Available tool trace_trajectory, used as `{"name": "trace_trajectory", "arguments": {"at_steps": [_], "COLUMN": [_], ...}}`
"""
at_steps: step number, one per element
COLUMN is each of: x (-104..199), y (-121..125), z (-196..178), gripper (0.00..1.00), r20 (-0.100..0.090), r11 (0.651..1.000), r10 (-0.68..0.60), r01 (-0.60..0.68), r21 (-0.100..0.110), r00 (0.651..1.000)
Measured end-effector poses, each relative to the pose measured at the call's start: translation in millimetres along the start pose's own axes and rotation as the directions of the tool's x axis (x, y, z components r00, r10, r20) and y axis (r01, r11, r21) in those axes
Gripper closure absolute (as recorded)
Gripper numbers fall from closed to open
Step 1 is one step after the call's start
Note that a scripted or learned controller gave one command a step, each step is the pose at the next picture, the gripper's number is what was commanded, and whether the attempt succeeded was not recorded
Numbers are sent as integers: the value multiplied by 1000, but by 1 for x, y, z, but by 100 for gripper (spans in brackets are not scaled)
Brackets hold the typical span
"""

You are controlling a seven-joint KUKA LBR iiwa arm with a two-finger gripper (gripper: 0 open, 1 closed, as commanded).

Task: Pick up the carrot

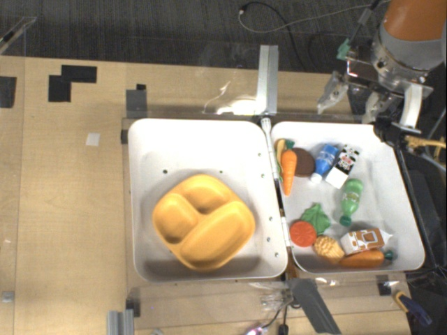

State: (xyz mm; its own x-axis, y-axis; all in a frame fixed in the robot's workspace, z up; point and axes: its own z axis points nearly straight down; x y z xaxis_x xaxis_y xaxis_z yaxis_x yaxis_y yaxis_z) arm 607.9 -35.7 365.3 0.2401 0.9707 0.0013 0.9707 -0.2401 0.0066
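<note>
One carrot [288,167] at right bin [412,208] left wall; tool [380,93] above back rim, state unclear; approach step, descent next.

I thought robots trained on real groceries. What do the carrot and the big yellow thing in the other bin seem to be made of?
The carrot looks like moulded plastic: even orange, smooth, with a neat green top; toy food, probably. The big yellow thing also looks plastic, or maybe rubber: rounded lobes in one uniform yellow with a soft sheen. Both bins look like matte white plastic.
</note>
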Motion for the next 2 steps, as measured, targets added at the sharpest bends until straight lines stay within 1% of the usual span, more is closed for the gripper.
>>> {"name": "trace_trajectory", "arguments": {"at_steps": [1,2], "x": [55,141], "y": [-66,27], "z": [181,180], "gripper": [0,0], "r20": [1,0], "r11": [997,989], "r10": [77,149], "r01": [-77,-149], "r21": [6,4], "r00": [997,989]}}
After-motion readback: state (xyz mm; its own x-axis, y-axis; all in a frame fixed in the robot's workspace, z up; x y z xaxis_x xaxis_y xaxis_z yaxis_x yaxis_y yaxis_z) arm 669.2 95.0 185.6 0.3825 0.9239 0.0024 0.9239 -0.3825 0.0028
